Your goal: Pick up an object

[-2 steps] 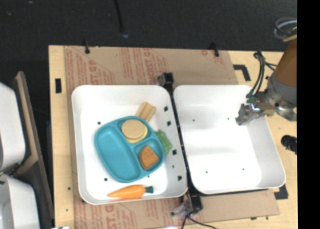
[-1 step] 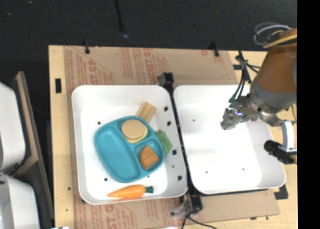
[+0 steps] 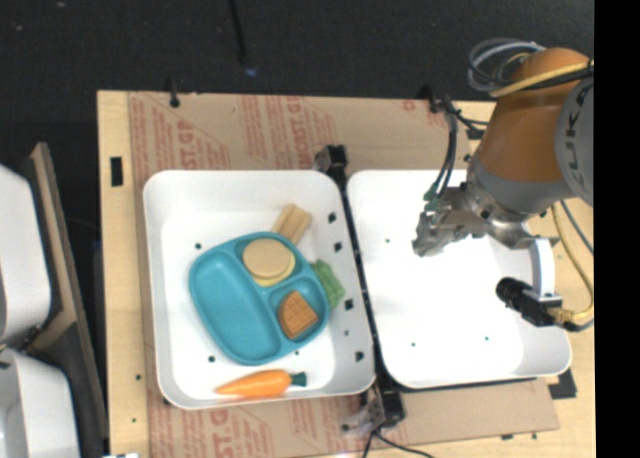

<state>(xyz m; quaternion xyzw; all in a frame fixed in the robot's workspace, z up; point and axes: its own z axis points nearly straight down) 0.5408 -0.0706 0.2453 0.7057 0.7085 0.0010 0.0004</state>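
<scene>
Your bench (image 3: 215, 136) is the biggest thing here, a pale board with red printed lettering, and it carries the two white bins side by side. The left bin (image 3: 175, 216) holds all the loose items; the right bin (image 3: 470, 346) has the arm above it. The arm (image 3: 530, 131) reaches in from the right, its orange band sitting high over the far right corner of the right bin, with grey cables looped behind it. In the left bin you will find a blue divided tray (image 3: 230, 306) lying roughly in the middle, tilted on a diagonal. A round tan disc (image 3: 269, 259) rests in the tray's upper compartment, and a brown waffle-like piece (image 3: 297, 314) sits in the compartment just below it. A tan wooden block (image 3: 292, 222) lies just beyond the tray's upper edge, touching or nearly touching it. A green piece (image 3: 329, 284) pokes out at the tray's right side. An orange carrot (image 3: 258, 383) lies along the near wall of the left bin, apart from the tray. The gripper (image 3: 432, 238) hangs over the upper left part of the right bin, well apart from every item, and you cannot tell from this angle how its jaws stand.
</scene>
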